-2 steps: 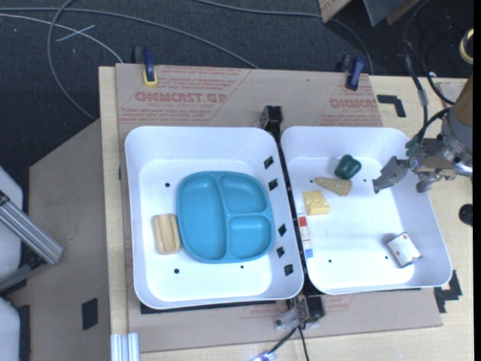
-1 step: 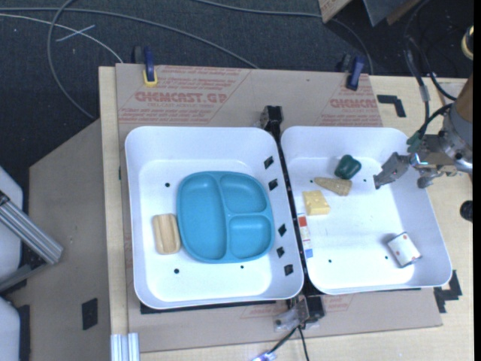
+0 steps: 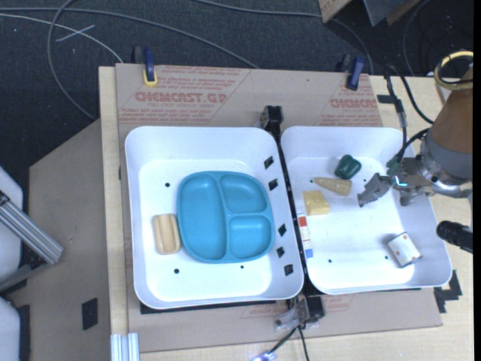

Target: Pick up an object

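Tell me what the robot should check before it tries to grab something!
1. Is the claw over the bin with the small things? Ok: it is over the right bin.
2. Is the claw free of any object? Ok: nothing shows between its fingers.
3. Is something close to grab? Ok: the green object, tan wedge and yellow block lie just to its left.
4. Are they apart from each other? Cannot tell: the green object and tan wedge look very close.
5. Is the white object clear of the wall? Not ok: it lies near the bin's right edge.
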Available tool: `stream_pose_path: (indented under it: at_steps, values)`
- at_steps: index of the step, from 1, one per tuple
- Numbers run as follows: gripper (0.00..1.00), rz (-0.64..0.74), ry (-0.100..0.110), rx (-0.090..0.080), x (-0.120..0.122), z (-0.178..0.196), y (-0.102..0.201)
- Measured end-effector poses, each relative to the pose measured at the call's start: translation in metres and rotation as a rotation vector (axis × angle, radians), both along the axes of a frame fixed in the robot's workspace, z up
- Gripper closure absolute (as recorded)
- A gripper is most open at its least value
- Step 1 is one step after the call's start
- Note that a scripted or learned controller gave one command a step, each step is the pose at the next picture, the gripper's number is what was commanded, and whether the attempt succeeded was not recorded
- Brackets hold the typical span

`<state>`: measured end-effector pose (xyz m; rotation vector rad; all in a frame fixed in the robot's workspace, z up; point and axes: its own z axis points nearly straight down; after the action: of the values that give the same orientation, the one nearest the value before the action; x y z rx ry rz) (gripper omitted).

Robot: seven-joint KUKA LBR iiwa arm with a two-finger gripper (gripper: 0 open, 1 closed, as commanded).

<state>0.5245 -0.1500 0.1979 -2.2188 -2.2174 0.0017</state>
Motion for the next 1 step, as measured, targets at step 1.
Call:
stream_pose_path:
  at_steps: [1]
  values:
    - [0.0,0.0,0.0,0.0,-0.0009,-0.0417,-0.0018]
